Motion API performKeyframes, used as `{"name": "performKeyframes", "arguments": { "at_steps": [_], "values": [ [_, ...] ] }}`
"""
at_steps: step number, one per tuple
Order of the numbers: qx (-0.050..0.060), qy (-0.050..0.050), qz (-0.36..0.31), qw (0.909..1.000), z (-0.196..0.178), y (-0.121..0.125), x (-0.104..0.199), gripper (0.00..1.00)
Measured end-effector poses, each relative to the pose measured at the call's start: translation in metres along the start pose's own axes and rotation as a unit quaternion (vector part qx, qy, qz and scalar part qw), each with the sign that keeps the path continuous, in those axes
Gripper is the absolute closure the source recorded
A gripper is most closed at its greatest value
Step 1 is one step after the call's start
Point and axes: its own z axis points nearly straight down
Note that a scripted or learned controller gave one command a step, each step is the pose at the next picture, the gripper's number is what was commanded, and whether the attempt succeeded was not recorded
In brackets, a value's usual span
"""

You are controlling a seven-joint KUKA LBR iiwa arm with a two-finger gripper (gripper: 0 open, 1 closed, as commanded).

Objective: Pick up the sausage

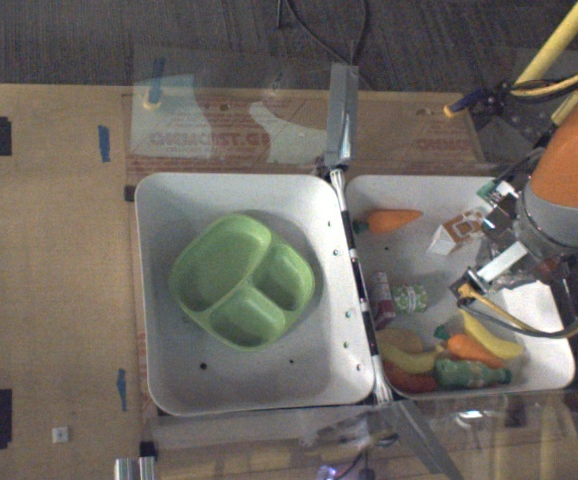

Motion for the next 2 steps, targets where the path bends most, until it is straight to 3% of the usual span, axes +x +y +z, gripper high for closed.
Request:
{"name": "performKeyframes", "arguments": {
  "at_steps": [1, 2],
  "values": [
    [0.000, 0.000, 0.083, 0.9965, 0.039, -0.038, 0.014, 1.00],
    [-0.001, 0.001, 0.090, 0.9959, -0.046, -0.020, -0.052, 1.00]
  ]
}}
